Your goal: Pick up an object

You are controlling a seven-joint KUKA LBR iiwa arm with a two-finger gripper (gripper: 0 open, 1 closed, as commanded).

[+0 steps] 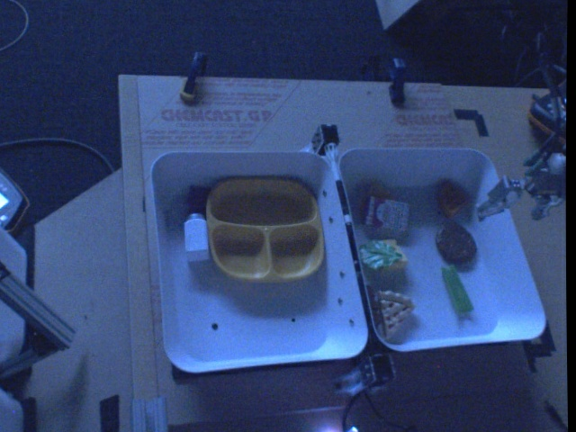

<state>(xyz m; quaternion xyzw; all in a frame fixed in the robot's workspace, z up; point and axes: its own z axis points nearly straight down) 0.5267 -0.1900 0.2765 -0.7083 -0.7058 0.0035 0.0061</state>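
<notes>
Fingers (500, 196) at right bin's (504, 327) far edge, beside brown object (450, 196)

Two bins sit side by side on the bench (135, 241), touching along the middle. In the left bin (171, 331) a tray with three parts (265, 229) lies near the back. A small bottle (196, 237) stands just beside the tray's left edge.

The right bin (517, 313) holds six things. At the back, a packet (386, 212) lies on the left and a round lump (450, 196) on the right. In front of the packet lies a small wrapped thing (382, 255), and nearest the front a wedge (393, 310). In front of the lump lies a flat oval thing (455, 242), then a stick (456, 289).

The gripper (506, 194) is at the right bin's far right rim.
</notes>
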